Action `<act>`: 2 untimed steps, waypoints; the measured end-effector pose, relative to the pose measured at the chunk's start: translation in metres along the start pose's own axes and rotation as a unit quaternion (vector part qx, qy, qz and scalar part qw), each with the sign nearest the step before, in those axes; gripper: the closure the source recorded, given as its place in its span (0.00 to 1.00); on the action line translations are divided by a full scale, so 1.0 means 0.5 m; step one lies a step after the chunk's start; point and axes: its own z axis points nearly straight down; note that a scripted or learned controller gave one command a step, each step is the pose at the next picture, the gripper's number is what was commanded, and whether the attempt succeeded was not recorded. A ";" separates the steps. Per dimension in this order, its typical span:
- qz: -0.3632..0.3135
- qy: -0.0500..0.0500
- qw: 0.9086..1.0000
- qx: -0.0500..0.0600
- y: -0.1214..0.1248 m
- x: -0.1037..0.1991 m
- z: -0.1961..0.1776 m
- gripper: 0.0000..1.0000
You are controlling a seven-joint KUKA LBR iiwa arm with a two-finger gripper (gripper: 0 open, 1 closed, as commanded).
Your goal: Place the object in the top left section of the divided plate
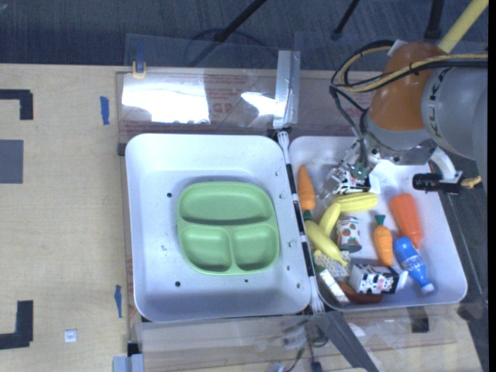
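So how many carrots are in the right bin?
3: one carrot at the bin's left wall, a big one right of centre, a small one beside it. Clutter may hide more.

This is a robotics lab, set up for testing rather than for living or cooking. A pale wooden bench (62,208) carries two shallow white bins (147,208) side by side, with blue tape marks (105,108) and black corner markers (19,103) stuck on its surface. A clear plastic screen (201,91) stands behind the bins. Black tripod legs (256,10) rest on dark grey carpet (93,14) beyond the bench. Loose black cables (349,72) loop around the grey and orange arm (418,91). The food in the right bin is toy plastic.
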 end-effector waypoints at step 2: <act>0.000 0.000 1.000 0.000 0.000 0.000 0.000 0.00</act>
